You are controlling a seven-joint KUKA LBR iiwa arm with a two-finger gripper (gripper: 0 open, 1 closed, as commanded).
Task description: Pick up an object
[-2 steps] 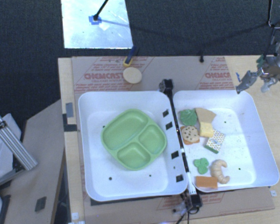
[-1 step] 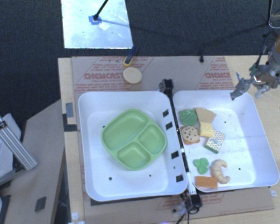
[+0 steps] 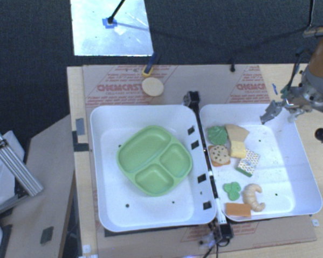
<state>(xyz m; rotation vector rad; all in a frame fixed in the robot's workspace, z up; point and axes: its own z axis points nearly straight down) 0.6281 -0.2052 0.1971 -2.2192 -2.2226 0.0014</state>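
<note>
We are hovering our gripper (image 3: 270, 114) over the right bin's (image 3: 293, 162) far right corner; finger state unclear, nothing visibly grasped

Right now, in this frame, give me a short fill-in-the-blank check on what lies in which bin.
1. The green divided plate lies in the ____ bin.
2. The croissant lies in the ____ bin.
3. The plate has ____ compartments.
4. The gripper hangs over the right bin's ____ corner.

Missing words: left; right; three; far right
</note>
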